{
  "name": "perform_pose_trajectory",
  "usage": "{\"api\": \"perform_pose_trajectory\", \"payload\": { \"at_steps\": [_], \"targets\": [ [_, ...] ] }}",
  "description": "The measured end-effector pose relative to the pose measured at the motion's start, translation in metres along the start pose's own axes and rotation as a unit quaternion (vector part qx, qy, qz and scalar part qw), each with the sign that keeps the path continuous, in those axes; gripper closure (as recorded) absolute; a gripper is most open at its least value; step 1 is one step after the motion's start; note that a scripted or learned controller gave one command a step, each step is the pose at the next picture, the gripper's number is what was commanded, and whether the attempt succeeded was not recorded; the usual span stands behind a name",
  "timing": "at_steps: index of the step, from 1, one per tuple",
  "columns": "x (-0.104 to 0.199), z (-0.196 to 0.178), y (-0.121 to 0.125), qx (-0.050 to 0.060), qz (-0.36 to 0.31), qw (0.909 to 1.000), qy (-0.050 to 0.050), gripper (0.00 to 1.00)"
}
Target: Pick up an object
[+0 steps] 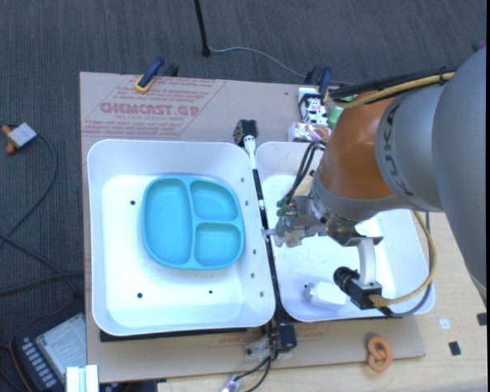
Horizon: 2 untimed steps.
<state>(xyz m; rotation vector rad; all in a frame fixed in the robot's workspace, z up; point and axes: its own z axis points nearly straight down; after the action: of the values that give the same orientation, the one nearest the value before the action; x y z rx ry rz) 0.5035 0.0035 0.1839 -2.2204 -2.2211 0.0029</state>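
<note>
Arm (367, 149) is reaching into right bin (416, 300); gripper (290, 229) sitting low near the divider, grip state unclear. Small white object (322, 294) lying at bin's front. Blue tray (194, 222) sitting in left bin (114, 162).

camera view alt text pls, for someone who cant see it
A grey and orange robot arm reaches from the right over the right white bin, its claw low near the divider between bins. The left white bin holds a blue divided plate.
</note>
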Motion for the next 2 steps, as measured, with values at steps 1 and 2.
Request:
{"api": "perform_pose_trajectory", "payload": {
  "at_steps": [1, 2],
  "targets": [
    [-0.007, 0.0, 0.01, 0.0, 0.0, 1.0, 0.0, 1.0],
    [-0.001, 0.0, -0.015, 0.0, 0.0, 1.0, 0.0, 1.0]
  ]
}}
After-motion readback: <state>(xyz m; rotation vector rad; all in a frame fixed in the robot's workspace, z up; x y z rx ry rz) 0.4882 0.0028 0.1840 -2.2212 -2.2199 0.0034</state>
